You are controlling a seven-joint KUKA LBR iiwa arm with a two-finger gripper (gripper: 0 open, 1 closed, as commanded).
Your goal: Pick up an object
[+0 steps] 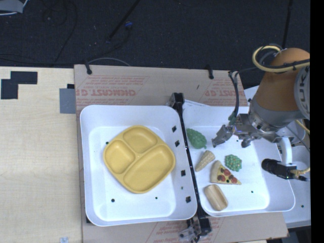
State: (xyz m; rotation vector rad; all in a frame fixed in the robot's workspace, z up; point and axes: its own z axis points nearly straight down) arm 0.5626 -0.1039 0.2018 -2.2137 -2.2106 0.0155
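Okay, gripper (234,138) hangs over the upper middle of the right bin (254,192), pointing down into it. Its fingers (221,137) are spread wide, with nothing between them and nothing in its hold. The bare white bin floor shows in the gap.

The arm (284,89) comes in from 3 o'clock. The orange band sits up at about 1 o'clock of the gripper, with the grey wrist just below it, bent down and leaning in toward the bin's centre.

Around the gripper:
- The green bumpy cluster (233,162) is at 6 o'clock, near and just below the fingers, not touching them.
- The pizza slice (224,175) is also at about 6 o'clock, a bit further out, lying flat just beside the cluster's lower left.
- The pale ridged cone (205,160) is at 8 o'clock, tilted, with its tip toward the bin divider.
- The green leafy piece (196,138) is at 9 o'clock, close to the bin's left wall and apart from the near finger.
- The tan bun (216,197) is at 7 o'clock, farthest out, near the bin's front wall.

The left bin (96,189) lies well off at 9 o'clock. The yellow divided plate (139,158) lies flat in its middle, turned at a slant.
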